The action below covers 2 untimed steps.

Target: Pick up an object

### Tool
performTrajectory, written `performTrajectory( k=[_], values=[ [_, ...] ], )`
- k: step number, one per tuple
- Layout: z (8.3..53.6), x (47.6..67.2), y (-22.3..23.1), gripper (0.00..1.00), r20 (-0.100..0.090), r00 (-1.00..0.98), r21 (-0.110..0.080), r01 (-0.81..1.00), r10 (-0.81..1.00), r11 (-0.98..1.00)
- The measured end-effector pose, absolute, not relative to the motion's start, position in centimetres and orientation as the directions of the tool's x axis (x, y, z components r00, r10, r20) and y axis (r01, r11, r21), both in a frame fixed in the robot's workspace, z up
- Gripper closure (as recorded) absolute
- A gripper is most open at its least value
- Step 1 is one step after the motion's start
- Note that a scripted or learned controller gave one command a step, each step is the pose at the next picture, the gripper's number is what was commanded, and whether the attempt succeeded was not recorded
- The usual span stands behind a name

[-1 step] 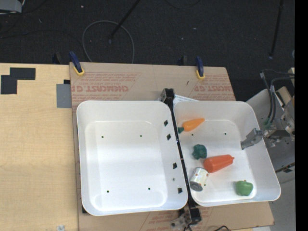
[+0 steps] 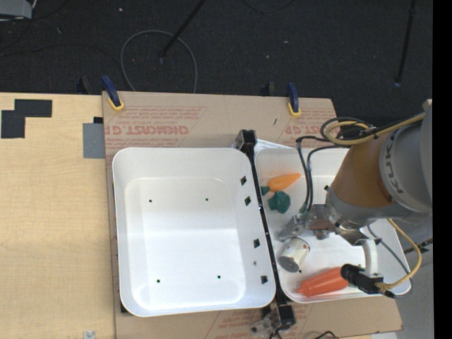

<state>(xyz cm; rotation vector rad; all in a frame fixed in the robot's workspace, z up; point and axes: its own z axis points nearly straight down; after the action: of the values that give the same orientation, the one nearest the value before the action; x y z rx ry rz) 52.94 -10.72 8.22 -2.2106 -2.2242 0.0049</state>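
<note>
I'm bringing the hand (image 2: 295,226) down into the right bin (image 2: 321,162), hovering just above the small cup (image 2: 293,254); I can't tell how it's set. Next I'm needing a straight drop onto that cup, clear of the orange carrot (image 2: 321,282).

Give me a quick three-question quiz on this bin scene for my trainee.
1. True or false: the carrot lies in the left bin.
2. Which item lies nearest the right bin's front edge? A) teal toy B) orange-red piece C) white cup
3. Fill in: the gripper hangs just above the white ____.

Key: 1 false, it is in the right bin. 2 B. 3 cup.
</note>
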Motion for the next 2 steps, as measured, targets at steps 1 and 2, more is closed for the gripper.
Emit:
performTrajectory(
  k=[1, 2],
  values=[
    [9.77, 53.07, -11.17, 1.0, 0.0, 0.001, 0.002, 1.0, 1.0, -0.001],
    [9.73, 53.05, -11.18, 0.0, 0.0, 0.001, 0.001, 1.0, 1.0, -0.001]
  ],
)
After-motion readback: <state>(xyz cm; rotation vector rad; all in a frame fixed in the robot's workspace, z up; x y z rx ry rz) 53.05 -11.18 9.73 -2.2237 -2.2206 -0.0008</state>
